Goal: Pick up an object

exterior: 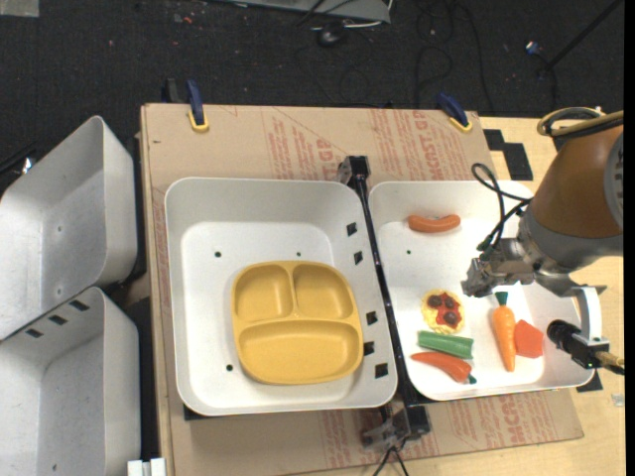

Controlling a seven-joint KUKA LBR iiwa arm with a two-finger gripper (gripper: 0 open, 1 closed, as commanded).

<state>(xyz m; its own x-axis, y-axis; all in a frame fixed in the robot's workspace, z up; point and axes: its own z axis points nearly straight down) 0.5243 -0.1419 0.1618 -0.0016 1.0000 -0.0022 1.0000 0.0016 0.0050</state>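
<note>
Toy food is what the arm is after, and all of it lies in the right bin [397,266]. Starting from the left, though: the left bin [198,216] holds a yellow divided tray [296,322], with nothing in its three compartments. Across the divider, a sausage [435,223] lies near the far wall, well apart from the rest. Nearer the front sit a small pizza piece [444,310], then a green pod [445,343] and a red chili [443,365] just beside each other below it. To their right lies a carrot [505,335], with an orange-red piece [529,339] touching its right side.

The claw [488,274] hangs just above the carrot's green tip, between the pizza piece and the carrot — I judge this the approach step, nothing gripped yet. Whether it is spread or pressed together I cannot tell; it is a dark, tangled shape from here. The next move, by my reckoning, calls for settling on one target, likely the carrot or the pizza piece, and coming straight down without nudging the neighbours.

Red printing shows on the cardboard sheet [258,137] covering the counter, upside down from where I stand — too faint to read with any confidence.
</note>
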